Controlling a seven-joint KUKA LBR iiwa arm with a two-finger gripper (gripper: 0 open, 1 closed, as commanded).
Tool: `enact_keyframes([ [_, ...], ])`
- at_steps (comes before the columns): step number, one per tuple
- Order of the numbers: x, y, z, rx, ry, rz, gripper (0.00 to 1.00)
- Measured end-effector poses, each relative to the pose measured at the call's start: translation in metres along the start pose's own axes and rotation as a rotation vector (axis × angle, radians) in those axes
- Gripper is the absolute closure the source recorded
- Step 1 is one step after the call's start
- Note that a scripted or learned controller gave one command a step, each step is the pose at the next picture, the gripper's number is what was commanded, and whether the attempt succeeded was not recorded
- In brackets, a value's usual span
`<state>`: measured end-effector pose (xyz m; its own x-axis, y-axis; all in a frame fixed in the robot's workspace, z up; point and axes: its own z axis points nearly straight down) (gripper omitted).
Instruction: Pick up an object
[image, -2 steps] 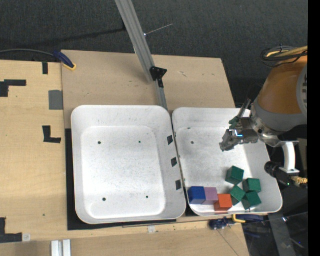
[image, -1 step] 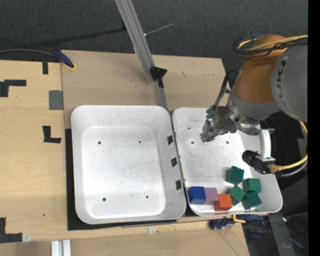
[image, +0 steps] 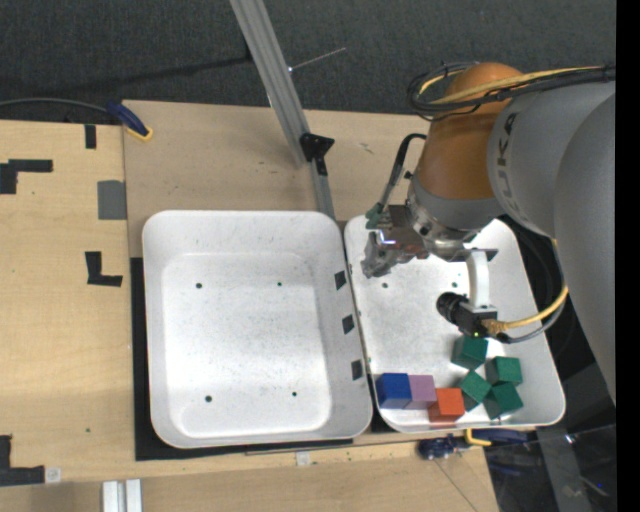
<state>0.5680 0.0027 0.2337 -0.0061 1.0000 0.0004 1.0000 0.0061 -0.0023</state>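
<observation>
End effector (image: 378, 258) sits over the right bin (image: 400, 300), toward its 10 o'clock corner, just beside the shared wall with the left bin (image: 240, 325); whether it is spread or pressed together cannot be told (metal parts blur together). Blocks cluster at the right bin's 6 to 5 o'clock edge, well apart from the end effector: blue block (image: 394, 389), purple block (image: 422, 389), orange block (image: 448, 403); four green blocks (image: 488, 375) beside them; both bins rest on the tabletop (image: 60, 330).
</observation>
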Motion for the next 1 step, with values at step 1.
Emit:
enact_keyframes([
  [1, 0.0602, 0.0172, 0.0025, -0.001, 0.001, -0.001, 1.00],
])
